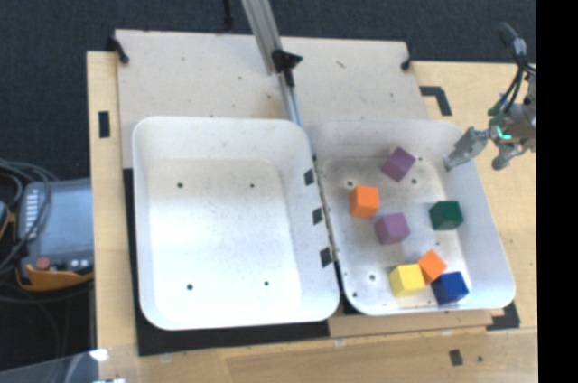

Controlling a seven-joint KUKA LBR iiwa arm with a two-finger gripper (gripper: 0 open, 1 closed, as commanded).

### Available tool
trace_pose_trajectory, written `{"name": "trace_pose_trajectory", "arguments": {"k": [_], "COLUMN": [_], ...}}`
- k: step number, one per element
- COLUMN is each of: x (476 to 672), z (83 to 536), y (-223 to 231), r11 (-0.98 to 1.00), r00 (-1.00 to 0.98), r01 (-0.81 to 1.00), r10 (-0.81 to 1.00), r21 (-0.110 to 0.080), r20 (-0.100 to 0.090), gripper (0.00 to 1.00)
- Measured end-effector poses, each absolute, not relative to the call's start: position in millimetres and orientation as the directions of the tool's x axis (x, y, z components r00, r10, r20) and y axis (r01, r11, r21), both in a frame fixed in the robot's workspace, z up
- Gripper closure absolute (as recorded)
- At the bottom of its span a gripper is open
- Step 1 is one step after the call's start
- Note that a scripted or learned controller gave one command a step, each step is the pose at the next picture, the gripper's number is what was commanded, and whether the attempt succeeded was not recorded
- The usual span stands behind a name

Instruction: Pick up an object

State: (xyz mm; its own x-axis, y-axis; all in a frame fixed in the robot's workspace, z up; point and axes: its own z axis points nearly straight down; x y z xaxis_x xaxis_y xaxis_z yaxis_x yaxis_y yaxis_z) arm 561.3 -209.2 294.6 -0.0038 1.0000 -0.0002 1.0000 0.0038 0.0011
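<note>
The gripper (481, 148) hovers over the right bin's (495, 232) far right rim, jaws spread and holding nothing, near the green cube (445, 215) and purple cube (397, 164).

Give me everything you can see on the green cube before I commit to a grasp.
The green cube is a small, dark green block with a matte look, sitting flat on the floor of the right bin, near its right wall. It stands alone, touching no other block: a purple cube lies to its left and an orange cube below it in the camera view. The gripper is above it, over the bin's upper right rim.
</note>
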Motion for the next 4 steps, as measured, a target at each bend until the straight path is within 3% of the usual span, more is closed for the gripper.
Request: {"name": "trace_pose_trajectory", "arguments": {"k": [3,4], "x": [564.1,566.7], "z": [141.3,155.5], "y": [-204.9,-205.1], "r11": [-0.005,-0.009], "r00": [0.005,0.009], "r01": [1.0,1.0], "r10": [1.0,1.0], "r21": [-0.004,0.007], "r20": [-0.002,-0.001], "gripper": [0.0,1.0]}}
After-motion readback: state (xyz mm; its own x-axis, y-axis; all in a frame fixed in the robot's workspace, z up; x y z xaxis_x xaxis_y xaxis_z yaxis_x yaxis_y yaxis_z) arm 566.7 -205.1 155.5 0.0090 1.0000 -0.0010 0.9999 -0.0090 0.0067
